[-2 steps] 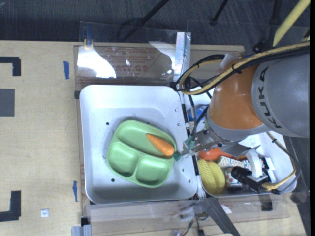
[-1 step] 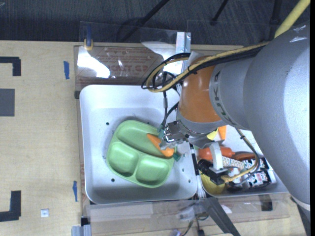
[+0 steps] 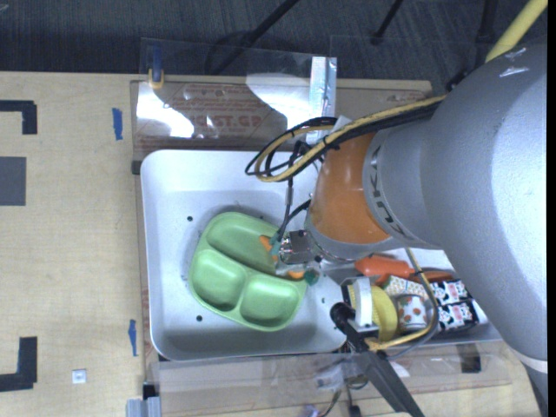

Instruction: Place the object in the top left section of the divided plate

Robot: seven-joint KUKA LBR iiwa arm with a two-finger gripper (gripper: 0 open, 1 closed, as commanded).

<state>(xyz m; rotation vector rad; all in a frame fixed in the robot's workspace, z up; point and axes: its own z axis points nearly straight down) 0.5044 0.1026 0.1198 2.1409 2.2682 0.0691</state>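
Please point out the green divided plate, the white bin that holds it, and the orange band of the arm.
green divided plate (image 3: 228, 278): camera view, lower left section.
white bin (image 3: 169, 233): camera view, bare floor.
orange band (image 3: 346, 194): camera view, its middle.

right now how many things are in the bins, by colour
green: 1, the divided plate
orange: 2, a small piece at the plate's right edge and a longer thing in the right bin
yellow: 1, an object in the right bin
black and white: 1, a patterned item
total: 5
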